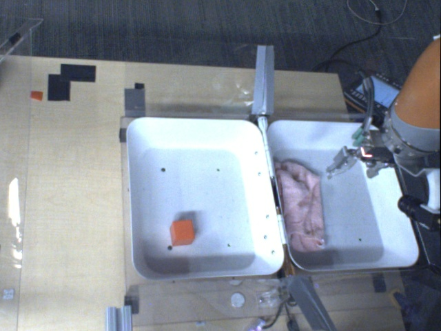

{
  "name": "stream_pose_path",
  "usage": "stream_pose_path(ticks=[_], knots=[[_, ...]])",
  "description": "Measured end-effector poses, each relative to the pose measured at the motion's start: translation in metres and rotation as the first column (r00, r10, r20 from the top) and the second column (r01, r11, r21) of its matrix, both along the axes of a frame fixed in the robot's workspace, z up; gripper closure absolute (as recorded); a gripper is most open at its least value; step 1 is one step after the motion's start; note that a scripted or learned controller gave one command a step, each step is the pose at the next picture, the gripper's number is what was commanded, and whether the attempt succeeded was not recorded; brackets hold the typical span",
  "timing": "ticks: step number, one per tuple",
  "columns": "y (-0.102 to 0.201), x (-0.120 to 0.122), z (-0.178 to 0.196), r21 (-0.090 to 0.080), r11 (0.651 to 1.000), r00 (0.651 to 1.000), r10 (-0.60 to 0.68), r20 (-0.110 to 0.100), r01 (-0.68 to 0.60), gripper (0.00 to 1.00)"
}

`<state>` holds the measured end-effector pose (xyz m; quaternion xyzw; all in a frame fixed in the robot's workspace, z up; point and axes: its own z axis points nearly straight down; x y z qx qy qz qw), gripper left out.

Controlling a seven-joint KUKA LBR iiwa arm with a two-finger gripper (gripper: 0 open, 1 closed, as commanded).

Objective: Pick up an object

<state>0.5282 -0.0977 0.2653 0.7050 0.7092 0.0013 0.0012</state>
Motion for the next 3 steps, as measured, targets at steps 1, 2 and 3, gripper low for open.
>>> stream_pose_path(ticks=[1, 2, 3], knots=[[-0.017, 0.074, -0.122, 0.0, 1.0, 1.0, 0.028, 0.0, -0.028, 0.0], [0.012, 0.069, -0.172, -0.004, 0.998, 0.998, 0.067, 0.016, -0.067, 0.0], [0.015, 0.072, -0.159, -0.001, 0.998, 0.997, 0.069, 0.026, -0.069, 1.0]])
